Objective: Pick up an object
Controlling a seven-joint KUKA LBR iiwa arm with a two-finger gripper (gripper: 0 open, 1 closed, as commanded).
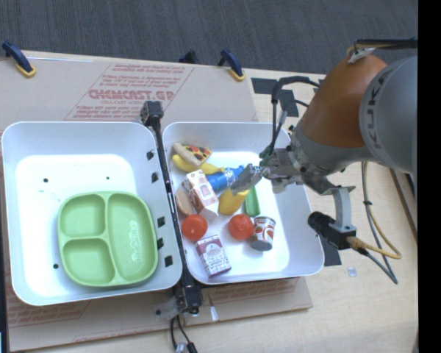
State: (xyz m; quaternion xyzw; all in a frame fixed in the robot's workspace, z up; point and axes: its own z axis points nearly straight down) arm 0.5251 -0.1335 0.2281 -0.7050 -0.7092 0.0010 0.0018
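My gripper [248,176] sits low in the right bin [298,252], over the middle of the pile; can't tell from this angle whether it's grasping anything or released. Taking the blue bottle [230,176] as landmark: gripper tip is right at its right end, apparently touching. Yellow banana [231,201] just below the bottle, green piece [252,202] to the banana's right. Hot dog toy [190,155] up-left of the bottle, small carton [203,190] down-left. Two red tomatoes [194,227] further below, one left, one right. Red-and-white can [264,230] beside the right tomato, red box [213,256] at the bottom. Left bin [29,153] holds a green divided tray [107,237], well apart from the bottle.
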